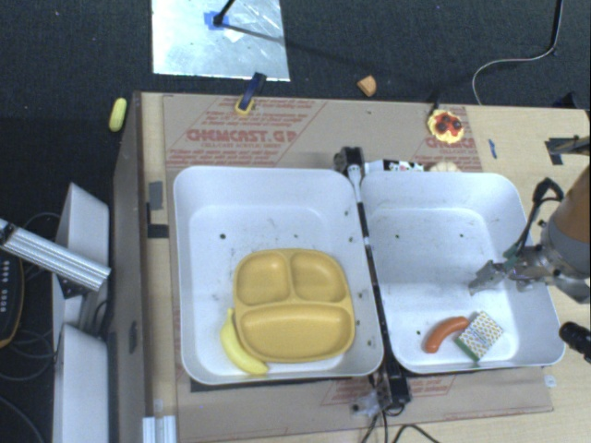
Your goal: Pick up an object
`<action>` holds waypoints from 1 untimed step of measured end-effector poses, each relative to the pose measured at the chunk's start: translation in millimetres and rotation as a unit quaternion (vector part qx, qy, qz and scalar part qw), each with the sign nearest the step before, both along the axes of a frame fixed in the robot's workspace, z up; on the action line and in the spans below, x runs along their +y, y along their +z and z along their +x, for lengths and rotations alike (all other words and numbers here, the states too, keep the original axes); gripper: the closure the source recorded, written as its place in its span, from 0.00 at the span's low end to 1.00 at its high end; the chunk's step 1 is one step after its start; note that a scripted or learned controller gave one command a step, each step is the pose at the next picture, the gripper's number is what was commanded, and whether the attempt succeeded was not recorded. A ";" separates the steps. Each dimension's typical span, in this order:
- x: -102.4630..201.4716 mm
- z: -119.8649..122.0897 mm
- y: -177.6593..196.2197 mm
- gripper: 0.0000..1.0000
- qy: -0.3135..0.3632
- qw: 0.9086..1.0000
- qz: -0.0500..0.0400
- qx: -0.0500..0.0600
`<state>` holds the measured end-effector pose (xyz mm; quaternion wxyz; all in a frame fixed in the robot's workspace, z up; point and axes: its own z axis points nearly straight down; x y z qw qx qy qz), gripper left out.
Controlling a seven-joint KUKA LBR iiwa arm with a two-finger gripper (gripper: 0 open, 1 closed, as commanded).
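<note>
Reaching in from your right, the grey metal two-finger tool (pixel 494 274) hangs over the right-hand shallow white plastic bin (pixel 434 206), near its right wall. You cannot tell from this slant how its tip is set; nothing visible sits in it.

Step in hand, as a judgement: approach, before any grasp. Nearest candidates lie just below the tool in this view, at the bin's front: a small orange-red toy sausage (pixel 445 332) and, just beside it to the right, a small green-and-white patterned block (pixel 480 335).

Sausage: long axis runs on a slant, left end nearer the front wall, right end raised toward the block. Block: sits cornerwise, like a diamond. Whether the two touch is not clear.

Next move calls for shifting the tool toward the front wall, centring over one item, and closing across the sausage's short width.

Left bin (pixel 268 197): yellow divided plastic tray (pixel 294 305), yellow toy banana (pixel 238 349) at its front-left edge. Well apart from the tool.
</note>
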<state>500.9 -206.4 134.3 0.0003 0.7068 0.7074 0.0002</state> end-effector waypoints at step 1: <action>41.9 -13.9 -50.0 0.00 0.001 1.000 0.000 0.000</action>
